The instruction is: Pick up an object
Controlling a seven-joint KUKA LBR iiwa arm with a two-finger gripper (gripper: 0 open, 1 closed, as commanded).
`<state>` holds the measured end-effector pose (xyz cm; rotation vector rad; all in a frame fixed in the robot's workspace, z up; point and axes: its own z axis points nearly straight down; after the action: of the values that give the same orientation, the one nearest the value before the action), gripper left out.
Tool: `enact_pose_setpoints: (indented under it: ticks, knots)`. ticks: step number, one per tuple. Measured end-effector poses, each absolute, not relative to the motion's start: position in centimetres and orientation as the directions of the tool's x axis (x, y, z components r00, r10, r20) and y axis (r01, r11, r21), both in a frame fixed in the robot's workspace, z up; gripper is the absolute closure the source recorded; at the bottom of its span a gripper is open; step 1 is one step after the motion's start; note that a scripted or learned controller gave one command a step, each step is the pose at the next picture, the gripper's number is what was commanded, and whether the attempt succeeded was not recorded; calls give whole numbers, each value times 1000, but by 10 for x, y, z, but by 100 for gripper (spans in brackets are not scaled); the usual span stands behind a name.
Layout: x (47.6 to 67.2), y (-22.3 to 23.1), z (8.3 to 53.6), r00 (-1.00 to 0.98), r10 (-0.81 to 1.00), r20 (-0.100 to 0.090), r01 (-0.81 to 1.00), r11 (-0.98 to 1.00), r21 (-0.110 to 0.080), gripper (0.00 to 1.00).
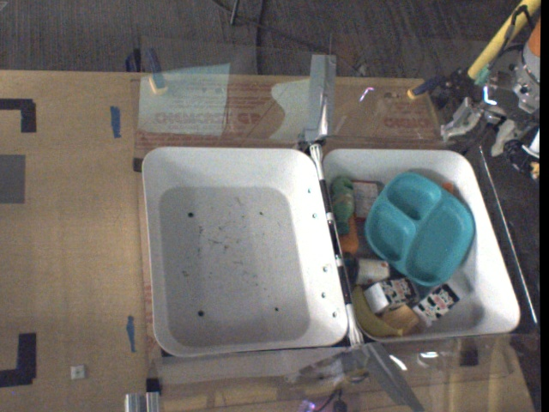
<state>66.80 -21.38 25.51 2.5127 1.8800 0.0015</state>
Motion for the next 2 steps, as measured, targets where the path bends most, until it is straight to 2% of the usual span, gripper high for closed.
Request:
enact_pose_setpoints:
  ticks: [1, 2]
  knots:
    - [670, -150, 100, 102, 995, -2, 995, -102, 13, 0]
    - [667, -217, 195, 269, 963, -1, 963, -269, 3, 0]
